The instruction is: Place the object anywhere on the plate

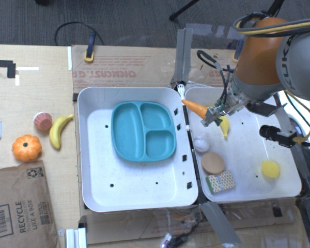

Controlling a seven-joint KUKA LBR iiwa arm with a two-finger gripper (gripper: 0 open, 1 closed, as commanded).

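Observation:
A teal divided plate [130,130] lies in the left white bin [98,190], with nothing on it. An orange carrot [193,107] hangs over the divider between the two bins, its tip pointing left toward the plate. Its thick end sits between the fingers of my gripper [213,115], which is shut on it. The gripper hovers over the upper left part of the right bin [289,187], just right of the plate's upper right corner.
In the right bin lie a small yellow banana [225,127] just under the gripper, a white ball [201,145], a tan disc [213,163], a patterned block [220,182] and a yellow ball [270,169]. Left of the bins sit a pumpkin [27,148], a banana [59,131] and a pink cupcake [42,121].

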